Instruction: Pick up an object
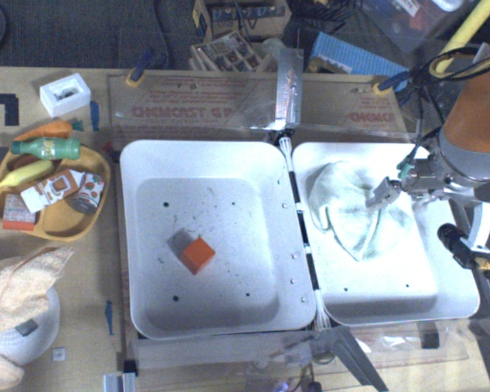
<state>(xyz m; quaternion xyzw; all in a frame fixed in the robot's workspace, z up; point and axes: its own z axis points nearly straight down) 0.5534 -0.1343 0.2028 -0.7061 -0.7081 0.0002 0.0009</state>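
Fingers (381, 193) down at the white cloth (347, 207), toward the far edge of the right bin (457, 300); apart or together, cannot tell. Nothing seen gripped, so probably mid-reach, with grasp and lift both left to do. Orange block (199, 255) lying mid-floor in the left bin (147, 170). Red lettering on the cardboard strip (188, 109) along the bench's far edge, too blurred to read.

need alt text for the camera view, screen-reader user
The grey arm's gripper hangs over a crumpled white cloth in the right bin, reaching in from the right. An orange block lies alone in the left bin. Left of the bins, a yellow bowl holds toy food.
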